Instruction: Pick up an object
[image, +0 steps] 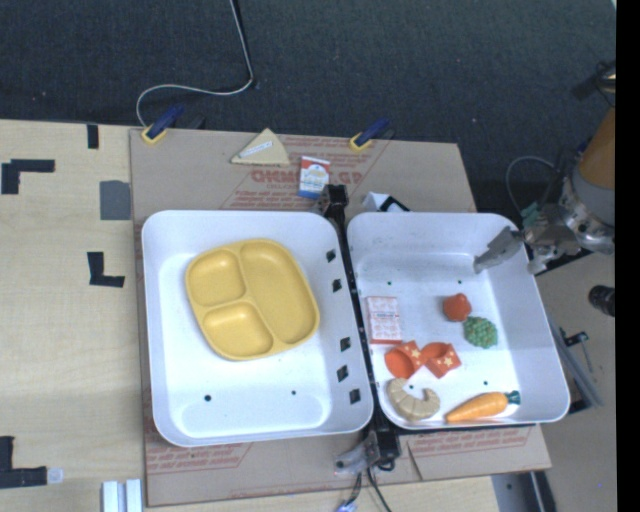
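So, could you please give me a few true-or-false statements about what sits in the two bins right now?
1. The yellow divided plate lies in the left bin. True.
2. The carrot lies on the yellow plate. False: it lies in the right bin, near its front edge.
3. The gripper holds the tomato. False: the tomato lies on the bin floor, apart from it.
4. The broccoli lies beside the tomato. True.

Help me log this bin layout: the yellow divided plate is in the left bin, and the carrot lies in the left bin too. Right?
Not quite. The camera view shows the carrot in the right bin, near its front edge. The yellow divided plate is in the left bin, as you said.
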